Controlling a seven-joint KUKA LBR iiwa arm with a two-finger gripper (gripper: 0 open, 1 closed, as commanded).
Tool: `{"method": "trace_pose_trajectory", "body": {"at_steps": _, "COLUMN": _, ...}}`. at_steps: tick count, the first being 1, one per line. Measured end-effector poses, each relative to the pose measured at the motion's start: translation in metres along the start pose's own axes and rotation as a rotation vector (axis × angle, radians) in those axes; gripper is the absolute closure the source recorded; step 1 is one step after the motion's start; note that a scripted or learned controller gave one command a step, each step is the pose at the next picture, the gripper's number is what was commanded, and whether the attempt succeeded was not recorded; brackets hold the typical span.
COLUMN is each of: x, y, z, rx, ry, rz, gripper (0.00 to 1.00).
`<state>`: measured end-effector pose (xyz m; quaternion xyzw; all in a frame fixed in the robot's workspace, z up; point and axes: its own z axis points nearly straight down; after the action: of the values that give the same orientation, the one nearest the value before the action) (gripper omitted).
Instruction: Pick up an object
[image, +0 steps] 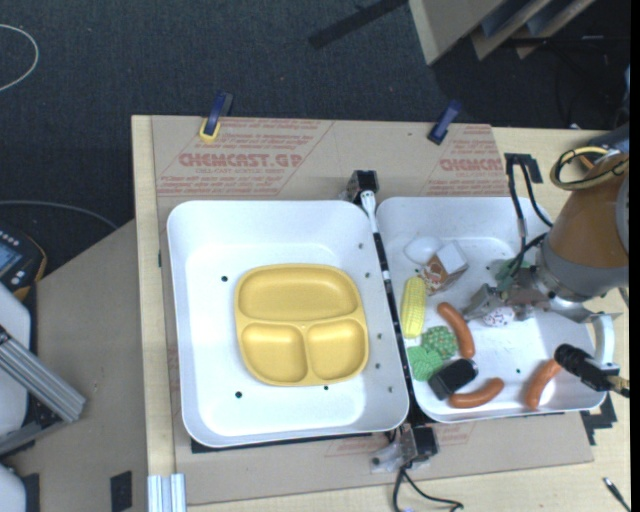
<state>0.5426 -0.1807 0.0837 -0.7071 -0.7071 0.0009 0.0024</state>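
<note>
The right bin (470, 212) holds several small toys. A yellow corn cob (412, 305) lies along its left side, with a green leafy piece (432, 350) and a black block (453, 376) below it. Three orange-red sausages lie there: one in the middle (458, 328), one at the front (477, 392), one at the front right (541, 382). White pieces (448, 255) and a brown piece (436, 271) sit at the back. My gripper (497, 299) hangs low over the bin's middle right, just above a small speckled white ball (497, 317). I see nothing held in it.
The left bin (200, 330) carries a yellow three-compartment plate (298, 322). The grey arm with its orange band (590, 235) covers the right bin's right side. Black cables (520, 195) run over that bin's back right corner. Clamps sit between the bins.
</note>
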Motion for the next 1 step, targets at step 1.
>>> {"method": "trace_pose_trajectory", "body": {"at_steps": 1, "x": -0.0005, "y": 0.0008, "z": -0.0119, "rx": -0.004, "ry": -0.002, "rz": 0.001, "gripper": 1.0}}
